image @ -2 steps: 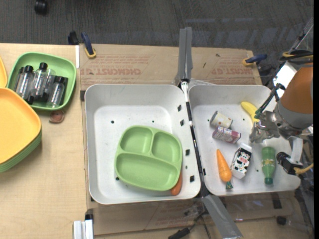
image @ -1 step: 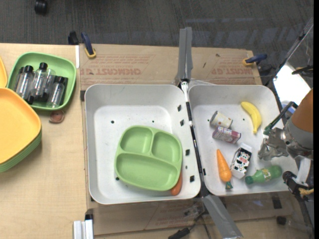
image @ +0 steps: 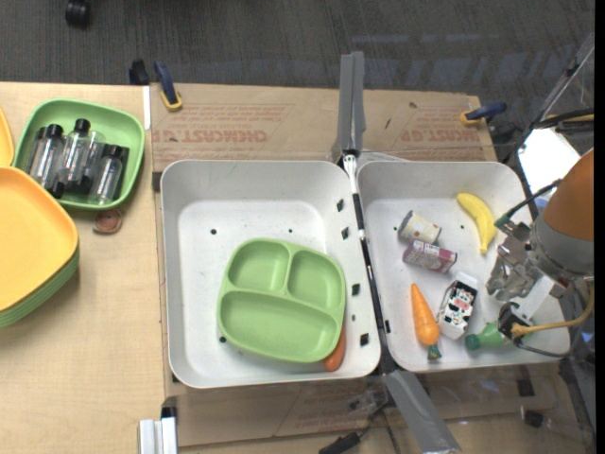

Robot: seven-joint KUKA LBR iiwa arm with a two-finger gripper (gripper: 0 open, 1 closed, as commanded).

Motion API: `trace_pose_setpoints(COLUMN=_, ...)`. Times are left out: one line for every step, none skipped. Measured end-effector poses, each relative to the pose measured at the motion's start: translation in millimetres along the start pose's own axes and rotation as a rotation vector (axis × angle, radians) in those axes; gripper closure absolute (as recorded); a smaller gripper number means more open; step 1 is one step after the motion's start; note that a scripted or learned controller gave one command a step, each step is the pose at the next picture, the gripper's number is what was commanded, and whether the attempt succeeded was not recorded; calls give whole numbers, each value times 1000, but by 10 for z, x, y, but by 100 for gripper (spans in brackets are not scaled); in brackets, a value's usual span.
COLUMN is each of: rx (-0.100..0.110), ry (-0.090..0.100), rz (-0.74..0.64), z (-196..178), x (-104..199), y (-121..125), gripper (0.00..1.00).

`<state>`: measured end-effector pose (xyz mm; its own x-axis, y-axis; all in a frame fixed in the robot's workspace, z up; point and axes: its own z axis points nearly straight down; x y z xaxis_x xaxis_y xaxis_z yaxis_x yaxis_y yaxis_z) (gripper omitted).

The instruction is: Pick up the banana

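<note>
The yellow banana point(image: 478, 218) lies in the right bin point(image: 378, 253), near its far right corner, curving toward the front. My gripper point(image: 509, 278) hangs over the right side of that bin, a little in front of and to the right of the banana, apart from it. The grey wrist and orange band point(image: 575, 214) rise to the right of it.
The right bin also holds a small tan can point(image: 419, 227), a pink can point(image: 430, 255), a carrot point(image: 423, 317), a black-and-white carton point(image: 458, 307) and a green item point(image: 487, 339). A green divided plate point(image: 284, 299) lies in the left bin. Yellow plates point(image: 28, 244) and a green tray of bottles point(image: 80, 154) sit at far left.
</note>
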<state>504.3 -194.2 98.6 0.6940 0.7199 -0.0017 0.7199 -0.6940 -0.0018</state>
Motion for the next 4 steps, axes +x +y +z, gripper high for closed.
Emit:
trace_pose_setpoints(rx=2, ry=-3, rz=392, z=-78, x=419, y=-102, gripper=100)
trace_pose_setpoints(rx=1, ry=-3, rz=599, z=-17, x=967, y=162, gripper=100)
trace_pose_setpoints(rx=3, ry=-2, rz=582, z=80, x=553, y=-168, gripper=100)
trace_pose_setpoints(rx=5, ry=2, rz=566, z=75, x=-154, y=213, gripper=100)
